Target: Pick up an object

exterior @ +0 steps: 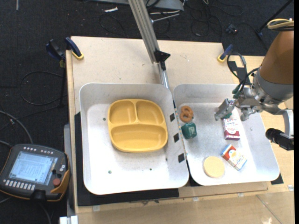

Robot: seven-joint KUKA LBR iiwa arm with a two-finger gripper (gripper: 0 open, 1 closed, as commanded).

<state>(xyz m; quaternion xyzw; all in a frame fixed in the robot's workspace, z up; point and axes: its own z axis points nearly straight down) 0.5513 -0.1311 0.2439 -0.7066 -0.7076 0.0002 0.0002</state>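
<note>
**Two bins, arm over the right one**

We see a yellow divided plate (138, 125) in the left bin (91, 139). The right bin (261, 164) holds a small pretzel (186, 113), a green cup (189, 131), a red-and-white box (231, 128), a colourful packet (234, 157) and a pale round disc (214, 166). The gripper (236, 107) hangs just above the box, holding nothing.

The light is even and fairly bright, falling from overhead; the two shallow white plastic bins (93, 125) come out pale and a little washed, with no hard glare; the yellow three-compartment plastic tray (138, 125) throws only a thin soft shadow along its lower edge. The dark carpeted floor (32, 22) stays dim and grainy; the grey and orange robot arm (280, 64) at the right looks slightly soft, and fine detail is coarse throughout.
</note>
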